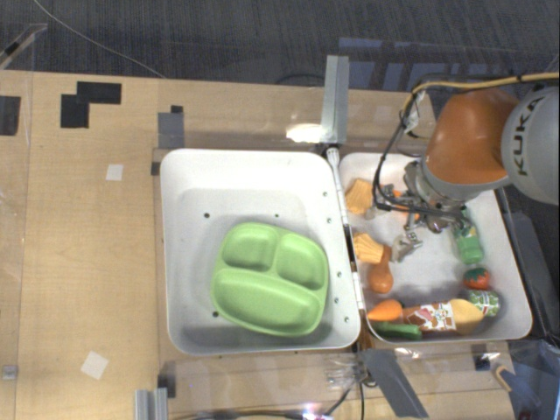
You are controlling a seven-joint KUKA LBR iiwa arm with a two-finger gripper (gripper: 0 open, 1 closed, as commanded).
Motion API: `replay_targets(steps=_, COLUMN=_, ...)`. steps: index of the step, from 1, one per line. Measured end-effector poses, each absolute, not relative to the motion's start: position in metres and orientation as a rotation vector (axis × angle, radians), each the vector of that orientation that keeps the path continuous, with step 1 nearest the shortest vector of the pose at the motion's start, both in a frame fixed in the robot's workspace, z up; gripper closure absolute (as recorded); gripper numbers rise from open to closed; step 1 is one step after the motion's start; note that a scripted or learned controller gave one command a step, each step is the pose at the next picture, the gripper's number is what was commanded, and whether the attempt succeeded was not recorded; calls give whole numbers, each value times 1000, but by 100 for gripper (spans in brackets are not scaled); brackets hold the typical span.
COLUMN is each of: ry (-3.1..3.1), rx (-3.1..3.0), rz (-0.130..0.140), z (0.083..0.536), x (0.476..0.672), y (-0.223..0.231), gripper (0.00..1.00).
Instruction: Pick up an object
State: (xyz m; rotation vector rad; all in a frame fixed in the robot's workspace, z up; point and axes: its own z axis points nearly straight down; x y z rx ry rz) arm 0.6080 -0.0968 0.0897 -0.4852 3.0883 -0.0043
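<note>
The grey arm with its orange band (468, 138) is leaning in from the right and hanging over the right-hand shallow white bin (516, 309), presumably because that bin is holding all the small pieces worth grabbing; the left-hand shallow white bin (188, 191) is carrying just a light-green plastic plate with three compartments (269, 278), lying flat and a little askew near its middle, too broad for two fingers, I would guess; the two-finger gripper (409, 241) is hovering low at the centre of the right bin, and I cannot tell from here how it is set, nor can I see anything caught in it, so nothing looks picked up yet; the candidates are lying around it: a long toy bottle with a red label (448, 315) is resting along the front wall, a tan wedge-shaped toy (360, 196) is sitting near the back left corner, an orange carrot-like piece (385, 310) is lying at the front, a small green cylinder (470, 248) is lying just right of the gripper, an orange pear-shaped toy (381, 278) is lying just left and nearer, seemingly the closest target, and a small red tomato-like toy (476, 277) is sitting by the right wall.
</note>
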Motion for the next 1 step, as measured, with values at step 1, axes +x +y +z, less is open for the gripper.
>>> replay_targets(steps=1, ry=3087, rx=-484, rz=-5, z=91, x=543, y=-90, gripper=0)
